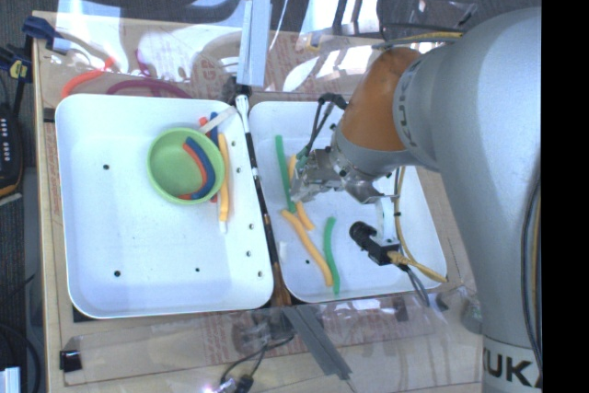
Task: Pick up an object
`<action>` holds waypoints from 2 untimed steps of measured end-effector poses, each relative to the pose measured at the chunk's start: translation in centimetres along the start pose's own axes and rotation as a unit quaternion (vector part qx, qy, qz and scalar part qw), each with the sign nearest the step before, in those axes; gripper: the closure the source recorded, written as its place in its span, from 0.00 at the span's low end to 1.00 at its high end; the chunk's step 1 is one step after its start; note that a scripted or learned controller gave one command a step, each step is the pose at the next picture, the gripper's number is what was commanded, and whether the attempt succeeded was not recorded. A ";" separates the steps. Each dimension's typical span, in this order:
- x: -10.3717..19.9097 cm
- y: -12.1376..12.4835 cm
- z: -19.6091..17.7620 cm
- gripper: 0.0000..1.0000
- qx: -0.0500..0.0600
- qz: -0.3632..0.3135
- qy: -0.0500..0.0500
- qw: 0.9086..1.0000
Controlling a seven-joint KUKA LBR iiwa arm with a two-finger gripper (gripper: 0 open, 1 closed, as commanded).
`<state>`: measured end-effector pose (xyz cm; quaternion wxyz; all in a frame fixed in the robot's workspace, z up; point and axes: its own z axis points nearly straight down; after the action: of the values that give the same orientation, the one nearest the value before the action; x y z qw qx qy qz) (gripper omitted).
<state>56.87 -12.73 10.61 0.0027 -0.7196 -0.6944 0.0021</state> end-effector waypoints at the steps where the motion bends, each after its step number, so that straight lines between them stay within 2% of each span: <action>1: 0.0 0.0 0.0 0.00 0.000 -0.001 0.000 1.000; 2: -0.2 -2.0 1.5 0.00 -0.001 -0.065 0.000 0.998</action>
<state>54.89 -12.88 9.17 0.0023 -0.6731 -0.7396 0.0008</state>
